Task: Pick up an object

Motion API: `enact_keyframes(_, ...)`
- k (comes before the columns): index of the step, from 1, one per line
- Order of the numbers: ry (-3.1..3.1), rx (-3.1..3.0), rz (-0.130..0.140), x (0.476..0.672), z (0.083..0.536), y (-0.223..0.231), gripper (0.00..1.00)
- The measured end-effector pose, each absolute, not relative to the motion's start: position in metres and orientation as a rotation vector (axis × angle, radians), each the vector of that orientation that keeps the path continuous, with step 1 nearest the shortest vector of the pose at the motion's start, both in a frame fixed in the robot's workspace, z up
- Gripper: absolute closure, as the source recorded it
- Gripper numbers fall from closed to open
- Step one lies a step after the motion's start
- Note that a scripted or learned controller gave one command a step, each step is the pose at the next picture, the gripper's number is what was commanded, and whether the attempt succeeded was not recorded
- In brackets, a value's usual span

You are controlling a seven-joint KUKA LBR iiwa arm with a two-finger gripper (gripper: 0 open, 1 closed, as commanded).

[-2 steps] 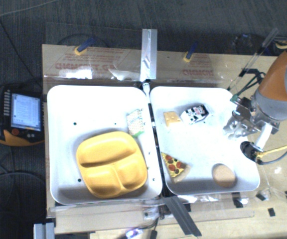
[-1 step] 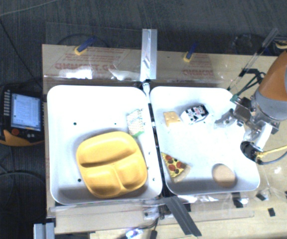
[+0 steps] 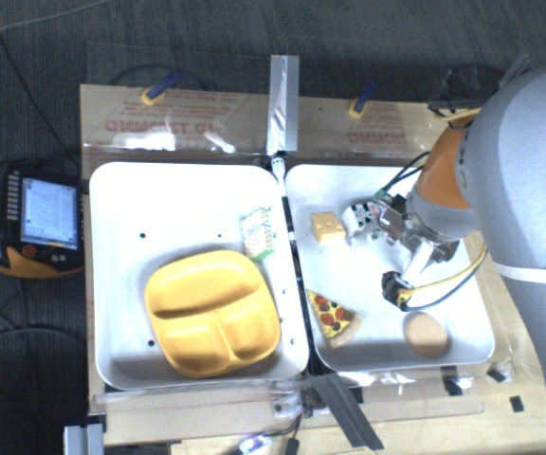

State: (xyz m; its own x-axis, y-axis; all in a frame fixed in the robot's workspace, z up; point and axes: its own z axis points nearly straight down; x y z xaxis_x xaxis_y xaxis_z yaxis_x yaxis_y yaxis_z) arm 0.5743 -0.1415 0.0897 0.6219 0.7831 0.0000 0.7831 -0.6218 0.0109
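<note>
In the right bin (image 3: 373,278) lie a pale yellow cheese block (image 3: 327,227) at the upper left, a pizza slice (image 3: 333,317) at the lower left, and a tan rounded piece like a bread roll (image 3: 426,334) at the lower right. My gripper (image 3: 360,218) hangs low over the upper middle of this bin, just right of the cheese block, and nothing shows in its grasp. The left bin (image 3: 121,216) holds a yellow divided plate (image 3: 214,311) and a small green and white packet (image 3: 257,232) near its right wall.
The grey arm with its orange band (image 3: 439,183) covers the right bin's upper right corner. A black plug with yellow and blue cables (image 3: 398,290) dangles over the bin's middle right. A teach pendant (image 3: 36,218) lies left of the bench.
</note>
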Motion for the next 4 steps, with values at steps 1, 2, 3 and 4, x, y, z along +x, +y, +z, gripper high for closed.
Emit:
enact_keyframes(1, 1.290, 2.864, -0.009, 0.532, 0.176, -0.206, 0.00)
enact_keyframes(2, 1.294, 2.862, -0.017, 0.532, 0.184, -0.205, 1.00)
enact_keyframes(3, 0.814, 3.031, -0.006, 0.504, 0.377, -0.192, 1.00)
enact_keyframes(4, 0.861, 3.018, -0.005, 0.484, 0.414, -0.176, 1.00)
